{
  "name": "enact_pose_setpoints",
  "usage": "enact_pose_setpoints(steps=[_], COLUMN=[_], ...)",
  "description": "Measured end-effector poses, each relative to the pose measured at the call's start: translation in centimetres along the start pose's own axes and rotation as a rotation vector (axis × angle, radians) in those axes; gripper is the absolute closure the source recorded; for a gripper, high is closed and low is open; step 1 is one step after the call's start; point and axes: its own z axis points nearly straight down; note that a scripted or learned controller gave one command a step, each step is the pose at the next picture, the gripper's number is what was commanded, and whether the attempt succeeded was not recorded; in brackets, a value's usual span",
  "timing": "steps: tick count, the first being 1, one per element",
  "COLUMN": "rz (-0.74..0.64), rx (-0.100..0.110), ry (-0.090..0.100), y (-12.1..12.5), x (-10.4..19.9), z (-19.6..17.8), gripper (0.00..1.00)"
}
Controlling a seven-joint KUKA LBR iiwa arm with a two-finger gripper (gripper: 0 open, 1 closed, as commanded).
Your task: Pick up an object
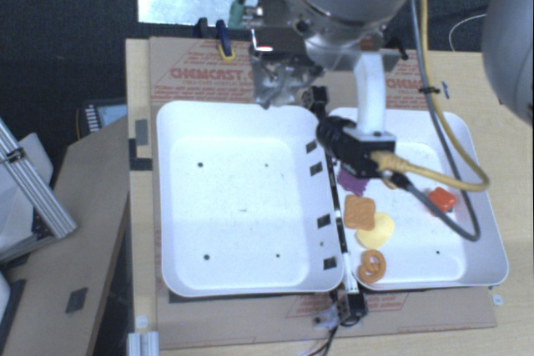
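Note:
The right bin (467, 263) holds several small objects. A purple piece (355, 178) lies partly under a black fitting. Near the divider lie a tan square piece (360, 213), a pale yellow round piece (378, 230) touching it, and an orange ring-shaped piece (372, 265). A red-orange block (442, 198) sits further right. My gripper (282, 86) hangs as a grey metal cluster over the far rim of the left bin (179, 179), well apart from all the objects.
A black fitting (355, 147) on a white post, with a yellow cable (442, 175), stands over the right bin's far left part. The arm's large body covers the top centre. Brown cardboard lies under both bins.

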Motion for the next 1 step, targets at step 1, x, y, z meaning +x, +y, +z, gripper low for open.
enact_pose_setpoints(steps=[1], rz=[0.003], rx=[0.0], ry=[-0.001], y=[0.02], x=[-0.19], z=[-0.13], gripper=[1.0])
